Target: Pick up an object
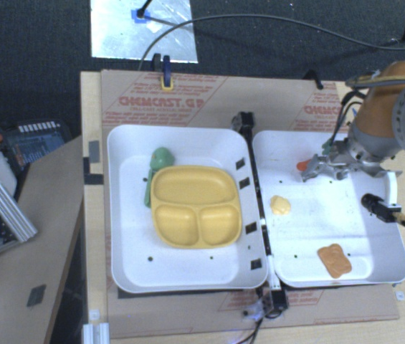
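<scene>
As I watch, my gripper (311, 169) hangs by the right bin's (396, 264) far edge, finger state I cannot tell, beside a small red object (302, 166), long axis unclear, board (209, 99) lettered CHEMCAST.

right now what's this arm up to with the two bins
The arm's gripper is low over the back of the right bin, next to a small red-orange object; whether it grips that object cannot be told. A pale yellow piece and a tan piece lie loose in that bin. The left bin holds a yellow divided tray and a green item.
</scene>
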